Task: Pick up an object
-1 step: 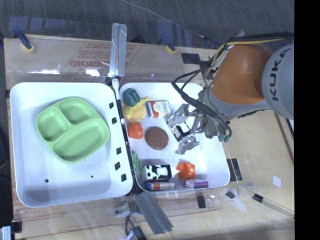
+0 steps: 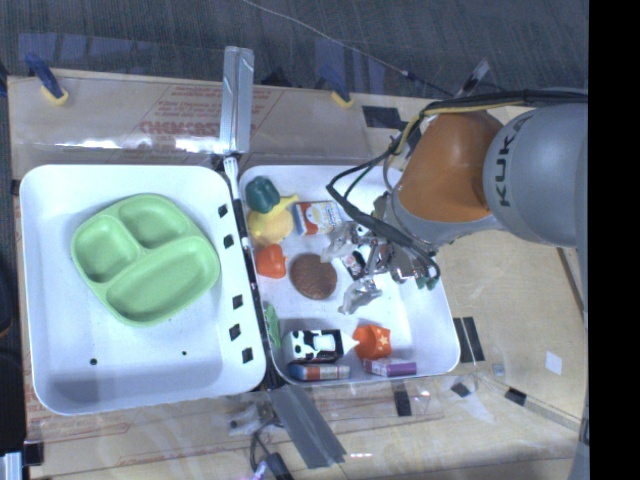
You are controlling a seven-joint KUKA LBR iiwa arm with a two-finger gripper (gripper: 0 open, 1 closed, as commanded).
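A: Nearest the lower edge of the frame, what is seen in the right bin (image 2: 440,340)?

B: Along its bottom wall a black-and-white cow toy (image 2: 316,345) is found, with a lip balm tube (image 2: 320,372) below it, an orange carton (image 2: 373,341) to its right, and a small purple box (image 2: 390,368) beneath that.

A: And higher up?

B: A brown round disc (image 2: 314,276) is placed at mid-frame, an orange block (image 2: 270,260) to its left, and a yellow duck with a green cap (image 2: 268,212) above that.

A: Where is the gripper (image 2: 362,293)?

B: It is hung over the middle of the right bin, just right of the disc, below the orange band (image 2: 450,173). Nothing is seen pinched; whether its jaws are spread or pressed together cannot be told.

A: The left bin (image 2: 40,268)?

B: A green divided plate (image 2: 145,258) is held there, at the left of the frame.
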